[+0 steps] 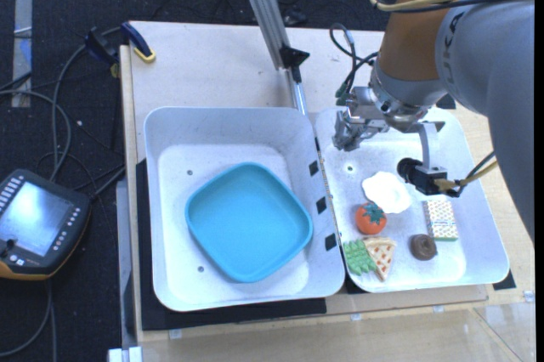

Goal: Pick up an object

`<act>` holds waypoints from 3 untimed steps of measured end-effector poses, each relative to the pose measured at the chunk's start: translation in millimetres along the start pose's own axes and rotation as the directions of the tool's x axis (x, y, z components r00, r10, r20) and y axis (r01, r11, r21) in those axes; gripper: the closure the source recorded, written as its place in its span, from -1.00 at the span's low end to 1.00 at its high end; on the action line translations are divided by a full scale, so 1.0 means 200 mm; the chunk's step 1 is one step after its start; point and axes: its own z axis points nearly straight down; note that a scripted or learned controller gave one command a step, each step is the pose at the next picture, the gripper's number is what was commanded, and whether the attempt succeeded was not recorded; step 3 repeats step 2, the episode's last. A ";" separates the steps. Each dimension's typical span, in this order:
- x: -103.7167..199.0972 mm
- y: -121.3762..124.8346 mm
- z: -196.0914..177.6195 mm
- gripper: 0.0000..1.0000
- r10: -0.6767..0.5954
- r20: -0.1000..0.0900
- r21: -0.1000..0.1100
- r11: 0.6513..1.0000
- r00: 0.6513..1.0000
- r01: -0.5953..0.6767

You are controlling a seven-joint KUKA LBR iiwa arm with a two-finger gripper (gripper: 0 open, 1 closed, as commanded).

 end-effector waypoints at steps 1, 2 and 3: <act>0.23 0.09 0.01 1.00 0.000 0.000 0.000 1.000 1.000 0.000; 0.47 0.17 0.00 1.00 0.000 0.000 0.000 1.000 1.000 0.000; 0.47 0.17 0.00 1.00 0.000 0.000 0.000 1.000 1.000 0.000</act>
